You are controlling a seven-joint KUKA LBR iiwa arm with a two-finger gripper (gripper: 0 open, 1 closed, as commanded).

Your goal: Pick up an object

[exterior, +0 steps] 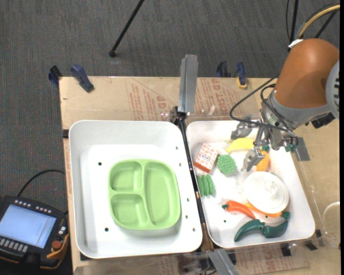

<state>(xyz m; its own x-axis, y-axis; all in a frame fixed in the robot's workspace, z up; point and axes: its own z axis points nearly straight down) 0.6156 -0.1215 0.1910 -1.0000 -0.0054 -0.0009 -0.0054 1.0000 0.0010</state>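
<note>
Orange-banded arm [305, 76] | pincer [253, 160] parted; nothing gripped; over right bin [301, 199]

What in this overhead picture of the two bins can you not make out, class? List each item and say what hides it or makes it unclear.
- Gripper, camera view: whether it is open or shut; the wrist above covers it.
- Yellow item: partly hidden behind the gripper.
- Orange piece: mostly hidden by the gripper.
- Small box: print too small to read.
- Orange item: one end tucked under the white lid.

Hand [255, 153] over right bin [301, 179], possibly open
</note>
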